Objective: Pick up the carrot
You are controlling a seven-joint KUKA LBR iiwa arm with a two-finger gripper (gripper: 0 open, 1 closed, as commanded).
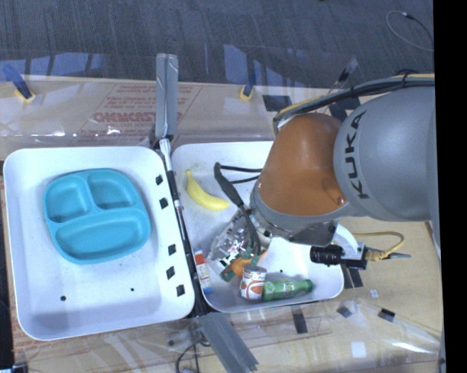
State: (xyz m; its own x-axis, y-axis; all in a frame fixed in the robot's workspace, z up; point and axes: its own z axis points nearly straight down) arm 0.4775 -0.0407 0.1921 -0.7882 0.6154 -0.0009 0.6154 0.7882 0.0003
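Your arm (pixel 347 166) looms over the right bin (pixel 217 156), its gripper (pixel 239 239) down among clutter touching the carrot (pixel 241 262) near a can (pixel 253 284) and bottle (pixel 287 288); grip state you cannot tell.

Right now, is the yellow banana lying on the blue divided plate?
No, the yellow banana lies in the right white bin, while the blue divided plate sits in the left white bin.

Grey arm (pixel 385 157), black "KUKA" lettering, orange band (pixel 305 168) above wrist, black and yellow cables.
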